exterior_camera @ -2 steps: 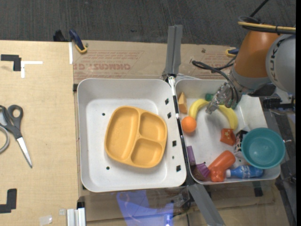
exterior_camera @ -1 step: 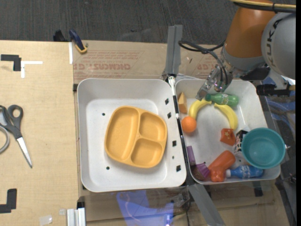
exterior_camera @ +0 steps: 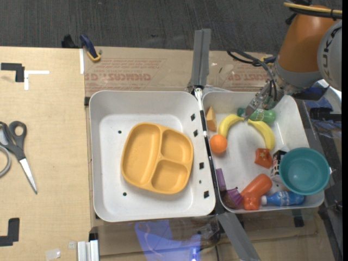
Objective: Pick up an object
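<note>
Banana (exterior_camera: 255, 125) arches, ends pointing down.

The grey arm with its orange band (exterior_camera: 312, 42) is cut off by the right and top edges. Its hand (exterior_camera: 255, 109) is small and blurred, so the finger spacing cannot be read. The green object (exterior_camera: 265, 115) just beside it is partly covered and its shape unclear. The teal plastic bowl (exterior_camera: 303, 170) hides part of a black-and-white item (exterior_camera: 277, 165). A grey loop (exterior_camera: 3, 159) beside the scissors is cut by the left edge.
</note>
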Motion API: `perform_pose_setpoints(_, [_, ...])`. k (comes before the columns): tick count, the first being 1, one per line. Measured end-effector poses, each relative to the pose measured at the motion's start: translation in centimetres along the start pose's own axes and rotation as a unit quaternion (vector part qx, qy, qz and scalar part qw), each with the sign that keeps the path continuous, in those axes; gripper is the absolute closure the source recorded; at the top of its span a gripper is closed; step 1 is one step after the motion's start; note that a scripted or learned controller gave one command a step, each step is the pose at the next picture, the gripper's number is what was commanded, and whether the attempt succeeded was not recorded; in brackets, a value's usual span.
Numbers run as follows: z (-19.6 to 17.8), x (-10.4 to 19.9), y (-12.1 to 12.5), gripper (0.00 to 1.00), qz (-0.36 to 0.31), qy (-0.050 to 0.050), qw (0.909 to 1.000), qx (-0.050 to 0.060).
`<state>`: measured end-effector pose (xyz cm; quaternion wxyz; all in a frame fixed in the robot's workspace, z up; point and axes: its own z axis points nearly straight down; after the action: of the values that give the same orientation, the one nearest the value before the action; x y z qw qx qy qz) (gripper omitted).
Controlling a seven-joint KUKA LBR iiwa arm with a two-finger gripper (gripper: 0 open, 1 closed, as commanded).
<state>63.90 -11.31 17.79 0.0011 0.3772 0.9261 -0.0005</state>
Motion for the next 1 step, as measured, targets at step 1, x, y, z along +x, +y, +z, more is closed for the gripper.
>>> perform_pose_setpoints(1, [8.58,3.86,-1.28,1.0,0.099,0.001,0.9951,0.0])
